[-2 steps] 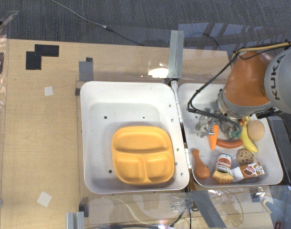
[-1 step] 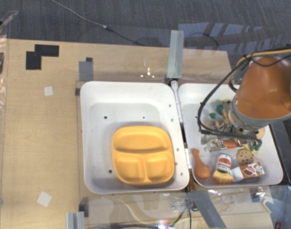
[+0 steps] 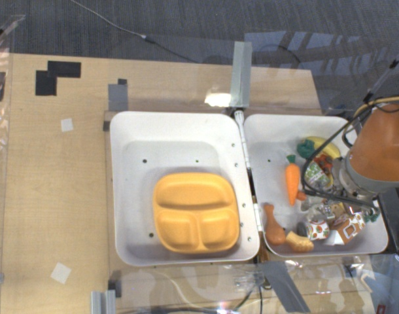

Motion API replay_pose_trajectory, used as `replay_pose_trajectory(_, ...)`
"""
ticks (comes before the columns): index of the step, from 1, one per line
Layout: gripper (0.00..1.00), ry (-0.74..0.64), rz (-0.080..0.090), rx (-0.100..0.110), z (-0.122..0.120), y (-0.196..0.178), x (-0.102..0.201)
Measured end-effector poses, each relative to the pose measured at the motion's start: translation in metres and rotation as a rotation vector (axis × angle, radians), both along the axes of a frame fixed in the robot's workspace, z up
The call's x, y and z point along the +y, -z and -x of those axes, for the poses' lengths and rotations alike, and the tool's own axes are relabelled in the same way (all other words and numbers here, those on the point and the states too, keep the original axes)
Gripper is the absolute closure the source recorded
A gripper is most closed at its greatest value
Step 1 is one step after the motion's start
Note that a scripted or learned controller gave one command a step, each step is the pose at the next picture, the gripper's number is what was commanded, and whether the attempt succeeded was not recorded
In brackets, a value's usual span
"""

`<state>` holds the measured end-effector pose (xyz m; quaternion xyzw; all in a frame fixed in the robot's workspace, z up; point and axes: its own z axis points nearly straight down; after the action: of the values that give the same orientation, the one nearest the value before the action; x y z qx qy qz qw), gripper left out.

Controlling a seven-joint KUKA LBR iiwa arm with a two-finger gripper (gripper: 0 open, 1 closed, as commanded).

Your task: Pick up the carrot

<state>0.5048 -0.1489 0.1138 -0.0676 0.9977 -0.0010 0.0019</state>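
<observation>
the carrot (image 3: 292,182) lies in the right bin (image 3: 271,133), on bare white floor in that bin's left half, with its green top toward the bin's far wall and its orange tip toward the near wall. its long axis therefore runs near to far, roughly in line with the divider between the two bins. nothing touches it on the divider side; on its other side a clutter of small toy items (image 3: 330,224) sits just beside its lower end, and a brown drumstick-shaped toy (image 3: 273,224) lies beyond the carrot's tip, toward the near wall. the gripper (image 3: 324,198) hangs under the orange wrist band on the far side of the carrot from the divider, over that clutter and near the carrot's lower half. cables and the wrist body cover it, so i cannot tell how it is set, and nothing is seen held in it. judging from this, the carrot lies sideways from the gripper, toward the divider, so the coming move is probably a short shift that way with the closing line set across the carrot's width, not along it. the nearby clutter could be caught by mistake. a yellow compartment tray (image 3: 196,211) sits in the left bin (image 3: 131,175), well apart from the carrot.
</observation>
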Motion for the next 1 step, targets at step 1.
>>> replay_pose_trajectory(1, 1.0, -0.062, -0.004, -0.013, -0.0206, -0.0752, 0.0917)
